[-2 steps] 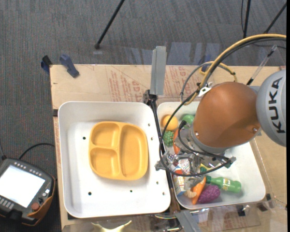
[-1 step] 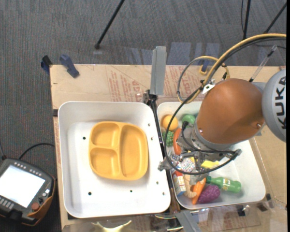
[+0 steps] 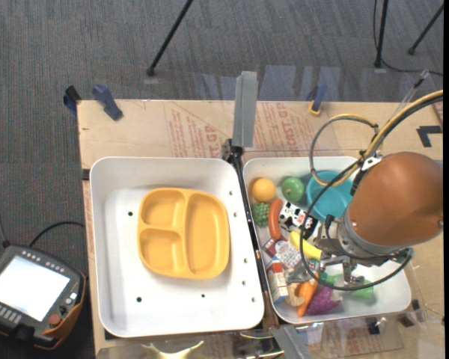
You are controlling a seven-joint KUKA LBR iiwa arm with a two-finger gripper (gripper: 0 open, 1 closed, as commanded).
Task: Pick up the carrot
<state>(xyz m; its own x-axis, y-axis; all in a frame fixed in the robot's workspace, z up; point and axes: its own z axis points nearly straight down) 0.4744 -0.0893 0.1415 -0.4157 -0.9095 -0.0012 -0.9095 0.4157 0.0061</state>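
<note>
Item: carrot (image 3: pixel 307 296) — lower right of the frame, near the front wall of the right bin (image 3: pixel 393 305), beside a purple toy (image 3: pixel 323 301). My pincer (image 3: pixel 347 272) hangs just above and right of it, nothing between my fingers, spread unreadable. Step: approach — next, I judge, shift left, descend, close.

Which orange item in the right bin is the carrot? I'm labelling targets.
The carrot is the tapered piece near the bin's front edge; the round orange fruit sits at the back.
</note>
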